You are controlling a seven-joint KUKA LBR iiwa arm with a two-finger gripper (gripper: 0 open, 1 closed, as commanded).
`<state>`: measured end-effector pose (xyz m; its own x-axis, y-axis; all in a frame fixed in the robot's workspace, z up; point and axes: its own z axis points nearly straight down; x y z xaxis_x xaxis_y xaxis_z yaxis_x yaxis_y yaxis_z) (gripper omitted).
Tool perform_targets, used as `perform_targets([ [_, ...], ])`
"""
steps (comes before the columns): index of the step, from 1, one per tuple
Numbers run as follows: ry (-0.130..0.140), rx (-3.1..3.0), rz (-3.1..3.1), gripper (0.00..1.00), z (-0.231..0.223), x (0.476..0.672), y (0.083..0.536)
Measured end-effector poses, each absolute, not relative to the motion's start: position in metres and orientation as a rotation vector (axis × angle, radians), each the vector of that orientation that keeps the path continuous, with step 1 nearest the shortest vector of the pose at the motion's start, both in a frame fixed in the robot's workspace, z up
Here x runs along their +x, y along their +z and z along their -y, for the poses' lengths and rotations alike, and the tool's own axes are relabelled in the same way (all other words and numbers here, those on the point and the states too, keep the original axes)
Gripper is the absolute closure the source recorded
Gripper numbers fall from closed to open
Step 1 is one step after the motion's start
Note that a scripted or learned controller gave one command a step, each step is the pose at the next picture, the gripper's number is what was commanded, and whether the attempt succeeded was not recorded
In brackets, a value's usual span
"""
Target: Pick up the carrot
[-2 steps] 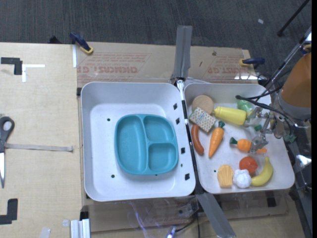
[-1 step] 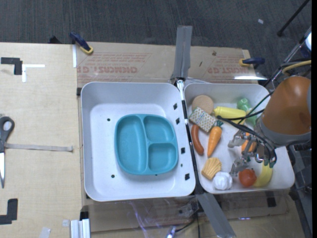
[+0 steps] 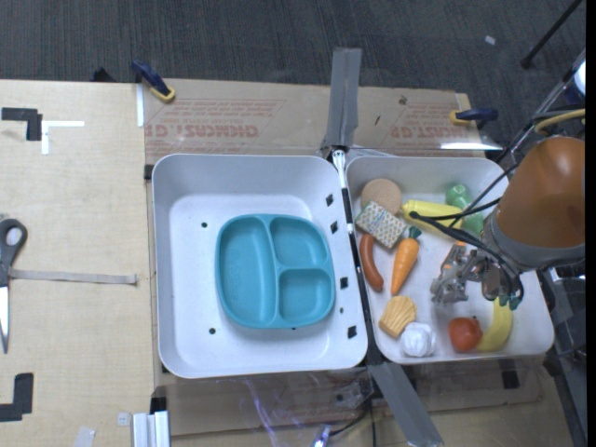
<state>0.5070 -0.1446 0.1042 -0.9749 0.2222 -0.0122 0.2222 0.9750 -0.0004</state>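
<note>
- The carrot [image 3: 404, 261] was found lying in the right bin [image 3: 535, 343], orange body pointing toward the near wall and green top toward the far wall, a short way to the left of the gripper [image 3: 453, 282] and apart from it.
- The gripper was observed low over the bin floor, with bare white floor under it. Nothing was seen between its fingers; whether they were spread or closed could not be told, as the metal parts merged in the view.
- The carrot was judged not yet grasped, and a sideways shift toward it was judged to be needed first.
- Close neighbours were noted: a sausage [image 3: 372, 262] just beyond the carrot, a patterned block [image 3: 382, 223] touching its green top, and a ridged yellow piece [image 3: 399, 316] by its tip.
- Risk was assessed: a descent slightly off line could catch the block or push the carrot against the sausage; the tapered, smooth body could slip out of a closing grip.
- On the near side of the fingers, a tomato [image 3: 465, 333] and a banana [image 3: 499, 326] were recorded.
- The left bin [image 3: 177, 324] held a teal divided plate [image 3: 276, 270]. Both bins stood on a cardboard-covered bench [image 3: 242, 119], with scissors [image 3: 7, 277] on the pale board and dark carpet beyond.
</note>
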Motion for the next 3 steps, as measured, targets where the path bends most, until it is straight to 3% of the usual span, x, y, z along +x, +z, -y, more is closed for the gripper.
perform_targets([
  [1, -0.002, 0.35, -3.11, 0.0, 0.145, 0.507, 0.104],
  [2, -0.004, 0.346, -3.105, 1.0, 0.144, 0.51, 0.114],
  [3, -0.004, 0.346, -3.105, 0.0, 0.144, 0.51, 0.114],
])
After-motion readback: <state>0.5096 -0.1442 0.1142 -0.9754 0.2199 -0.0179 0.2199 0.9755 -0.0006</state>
